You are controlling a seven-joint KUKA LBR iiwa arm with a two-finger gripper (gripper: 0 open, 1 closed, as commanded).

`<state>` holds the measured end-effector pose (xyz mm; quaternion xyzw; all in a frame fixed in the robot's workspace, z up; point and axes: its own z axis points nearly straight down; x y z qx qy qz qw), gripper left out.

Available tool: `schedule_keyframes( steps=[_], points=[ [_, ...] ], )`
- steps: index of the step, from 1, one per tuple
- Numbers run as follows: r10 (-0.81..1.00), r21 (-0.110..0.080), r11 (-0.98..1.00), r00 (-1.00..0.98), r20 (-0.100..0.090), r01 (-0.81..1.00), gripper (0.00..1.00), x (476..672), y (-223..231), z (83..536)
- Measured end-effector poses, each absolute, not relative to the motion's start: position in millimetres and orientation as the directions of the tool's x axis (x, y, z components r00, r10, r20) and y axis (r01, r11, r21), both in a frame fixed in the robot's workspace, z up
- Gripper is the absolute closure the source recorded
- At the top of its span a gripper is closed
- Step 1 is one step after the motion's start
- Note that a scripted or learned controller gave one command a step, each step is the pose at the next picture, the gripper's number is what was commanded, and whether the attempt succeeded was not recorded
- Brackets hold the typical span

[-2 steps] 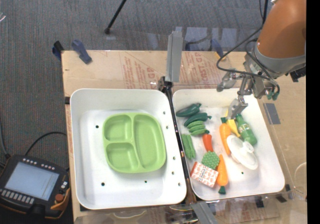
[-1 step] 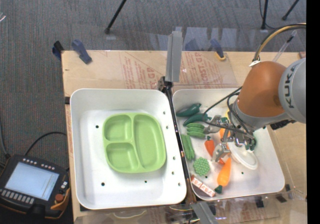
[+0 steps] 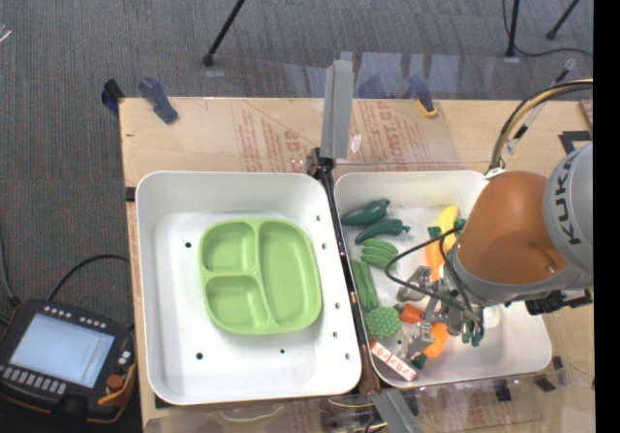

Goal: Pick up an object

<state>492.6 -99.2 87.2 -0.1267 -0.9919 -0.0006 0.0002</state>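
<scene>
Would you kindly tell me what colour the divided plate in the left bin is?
The divided plate is light green, seen clearly in the camera view.

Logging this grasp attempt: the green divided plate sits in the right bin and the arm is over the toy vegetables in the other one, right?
Not quite: the camera view shows the green divided plate in the left bin; the toy vegetables are in the right bin.

Green divided tray smooth matt plastic; white bins glossy plastic; bench bare plywood
</scene>
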Motion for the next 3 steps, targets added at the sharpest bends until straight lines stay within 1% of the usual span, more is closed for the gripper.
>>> schedule_keyframes(
  steps=[1, 2, 3],
  points=[
    [0.246, 0.001, 0.969, -0.969, 0.001, 0.246, 1.0, 493.3, -98.1, 96.5],
    [0.244, 0.001, 0.97, -0.97, 0.002, 0.244, 0.0, 493.1, -97.5, 96.1],
    [0.239, 0.001, 0.971, -0.971, 0.002, 0.239, 1.0, 493.6, -97.1, 105.1]
  ],
)
